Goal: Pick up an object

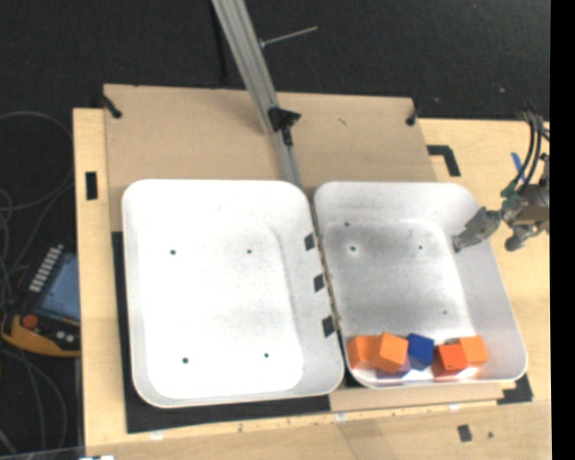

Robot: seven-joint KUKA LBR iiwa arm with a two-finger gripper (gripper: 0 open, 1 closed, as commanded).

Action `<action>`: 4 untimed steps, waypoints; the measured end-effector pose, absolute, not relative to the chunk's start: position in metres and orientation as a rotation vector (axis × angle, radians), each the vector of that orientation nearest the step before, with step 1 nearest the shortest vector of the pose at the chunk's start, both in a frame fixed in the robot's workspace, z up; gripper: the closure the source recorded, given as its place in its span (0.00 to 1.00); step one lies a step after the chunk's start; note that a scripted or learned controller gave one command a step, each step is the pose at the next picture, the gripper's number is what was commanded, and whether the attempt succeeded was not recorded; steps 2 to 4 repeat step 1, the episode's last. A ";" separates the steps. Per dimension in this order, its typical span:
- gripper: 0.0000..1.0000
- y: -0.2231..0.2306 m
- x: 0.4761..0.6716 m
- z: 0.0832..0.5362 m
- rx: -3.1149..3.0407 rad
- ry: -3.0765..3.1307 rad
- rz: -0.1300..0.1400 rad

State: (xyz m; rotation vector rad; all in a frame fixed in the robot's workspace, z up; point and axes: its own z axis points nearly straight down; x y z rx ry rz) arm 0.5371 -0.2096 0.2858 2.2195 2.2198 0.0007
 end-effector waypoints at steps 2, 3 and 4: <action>0.00 -0.186 0.502 0.279 2.221 2.221 -0.001; 0.00 -0.186 0.502 0.279 2.221 2.221 -0.001; 0.00 -0.186 0.502 0.279 2.221 2.221 -0.001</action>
